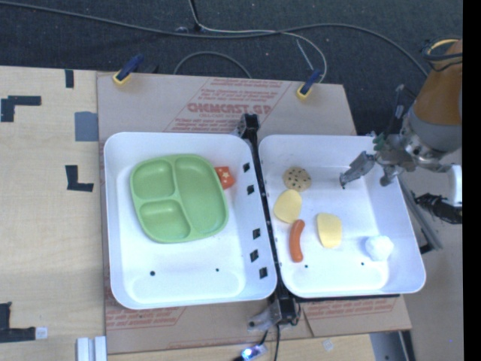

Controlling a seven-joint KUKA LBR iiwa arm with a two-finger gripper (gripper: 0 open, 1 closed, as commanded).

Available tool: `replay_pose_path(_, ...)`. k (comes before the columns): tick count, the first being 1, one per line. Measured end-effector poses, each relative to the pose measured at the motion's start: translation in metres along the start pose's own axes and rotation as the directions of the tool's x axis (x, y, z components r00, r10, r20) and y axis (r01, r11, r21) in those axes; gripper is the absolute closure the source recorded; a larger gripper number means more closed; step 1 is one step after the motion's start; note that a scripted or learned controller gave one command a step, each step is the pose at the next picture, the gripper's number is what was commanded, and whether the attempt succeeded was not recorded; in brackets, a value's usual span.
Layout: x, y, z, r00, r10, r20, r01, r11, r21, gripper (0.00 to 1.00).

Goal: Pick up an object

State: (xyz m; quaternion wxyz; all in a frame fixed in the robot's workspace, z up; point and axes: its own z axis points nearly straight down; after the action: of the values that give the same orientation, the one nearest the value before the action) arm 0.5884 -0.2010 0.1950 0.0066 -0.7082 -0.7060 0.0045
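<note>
The right bin [391,277] holds a round cookie [297,177], a yellow piece [288,205], a red sausage [297,241], a second yellow piece [328,230] and a small white lump [378,247]. My gripper [367,177] hangs over the bin's upper right part, right of the cookie and above the white lump. Its fingers are spread open, with nothing between them. One grey finger [352,174] points down-left toward the bin floor.
The left bin [120,277] carries a green divided plate [179,198] with a small orange-red object [225,176] at its right edge. A black divider [259,209] runs between the bins. Cables [440,205] hang beside the right bin's outer rim.
</note>
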Motion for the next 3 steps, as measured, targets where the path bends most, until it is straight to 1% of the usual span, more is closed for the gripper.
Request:
replay_pose_path(1, 0.001, 0.003, -0.009, 1.0, -0.004, 0.003, 0.004, 1.0, -0.014, 0.0)
replay_pose_path(2, 0.004, 0.006, 0.053, 1.0, -0.005, 0.004, 0.005, 1.0, -0.013, 0.0)
replay_pose_path(3, 0.004, 0.006, 0.106, 1.0, -0.005, 0.004, 0.005, 1.0, -0.012, 0.0)
